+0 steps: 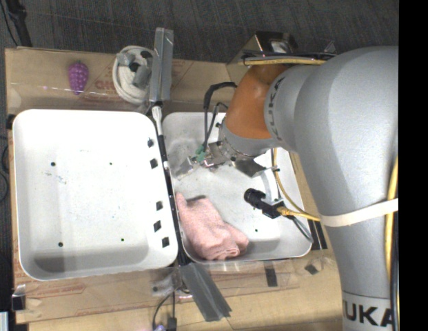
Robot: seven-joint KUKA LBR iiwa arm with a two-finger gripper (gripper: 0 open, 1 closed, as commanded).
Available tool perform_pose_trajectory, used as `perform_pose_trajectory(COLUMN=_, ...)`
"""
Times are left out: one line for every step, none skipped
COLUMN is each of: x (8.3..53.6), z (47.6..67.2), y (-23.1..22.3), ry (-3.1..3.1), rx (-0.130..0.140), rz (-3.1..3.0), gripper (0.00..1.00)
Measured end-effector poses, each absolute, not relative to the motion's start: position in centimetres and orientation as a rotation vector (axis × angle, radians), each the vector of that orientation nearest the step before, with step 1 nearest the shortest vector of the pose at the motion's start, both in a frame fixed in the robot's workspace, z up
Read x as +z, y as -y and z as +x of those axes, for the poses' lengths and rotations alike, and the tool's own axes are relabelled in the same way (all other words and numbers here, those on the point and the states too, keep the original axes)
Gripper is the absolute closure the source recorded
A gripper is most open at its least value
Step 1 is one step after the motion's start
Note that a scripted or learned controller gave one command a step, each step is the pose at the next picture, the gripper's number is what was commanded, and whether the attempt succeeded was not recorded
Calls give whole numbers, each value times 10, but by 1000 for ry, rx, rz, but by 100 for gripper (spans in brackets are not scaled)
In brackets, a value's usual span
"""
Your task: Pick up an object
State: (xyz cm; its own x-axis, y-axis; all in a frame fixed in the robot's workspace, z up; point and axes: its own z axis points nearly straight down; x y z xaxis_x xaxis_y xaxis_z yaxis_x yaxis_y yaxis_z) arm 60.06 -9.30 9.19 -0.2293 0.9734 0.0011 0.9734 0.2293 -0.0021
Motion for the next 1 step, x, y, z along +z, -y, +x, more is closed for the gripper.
perform_pose_trajectory(x=91, z=547, y=108, ry=2367, rx=5, rz=-2059, gripper=0)
